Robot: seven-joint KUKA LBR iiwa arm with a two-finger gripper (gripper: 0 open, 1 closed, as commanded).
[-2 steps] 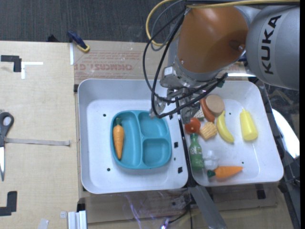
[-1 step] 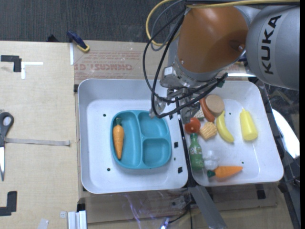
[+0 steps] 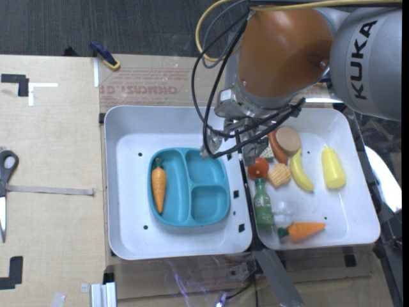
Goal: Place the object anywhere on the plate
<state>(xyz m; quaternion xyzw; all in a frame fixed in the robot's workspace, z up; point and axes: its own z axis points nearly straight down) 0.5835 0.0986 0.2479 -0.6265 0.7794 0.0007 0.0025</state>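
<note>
1. Carrot (image 3: 158, 185): orange, dark green top, lies in long left compartment of blue plate (image 3: 211, 203).
2. Long axis up-down in view; green end up, tip down.
3. Gripper (image 3: 211, 151) near plate's top rim; finger state can't tell.

Left bin (image 3: 121, 190): blue three-compartment plate (image 3: 192, 187), with one carrot (image 3: 158, 185) lying lengthwise in its long left compartment. The two right compartments hold nothing.

Arm (image 3: 300, 50) reaches in from the right; its orange band sits over the far edge of the bins, cables looping below. Gripper (image 3: 225, 138) hangs above the plate's far right corner, near the divide between bins.

Right bin (image 3: 358, 190): banana (image 3: 301, 171), yellow bottle-shaped item (image 3: 333, 167), green bottle (image 3: 262, 203), second carrot (image 3: 303, 229), tomato (image 3: 257, 169).

Counter (image 3: 51, 235), left: scissors (image 3: 5, 190).
</note>
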